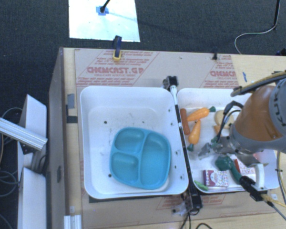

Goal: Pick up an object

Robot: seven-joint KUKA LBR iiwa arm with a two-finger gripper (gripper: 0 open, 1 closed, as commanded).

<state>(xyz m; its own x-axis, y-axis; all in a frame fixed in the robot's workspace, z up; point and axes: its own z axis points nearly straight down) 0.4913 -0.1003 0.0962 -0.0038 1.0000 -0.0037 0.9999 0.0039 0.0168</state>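
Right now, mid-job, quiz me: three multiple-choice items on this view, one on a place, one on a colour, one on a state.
1. Where does the divided plate lie?
A. In the left bin
B. In the right bin
C. On the floor

2. What colour is that plate?
A. Red
B. Blue
C. Yellow

3. Where is the gripper now?
A. Over the left bin
B. Low in the right bin, near the carrots
C. Over the dark floor, off the bench

Answers:
1 A, it sits inside the left bin.
2 B, its surface is plainly light blue.
3 B, it hangs inside the right bin, just below the carrots.
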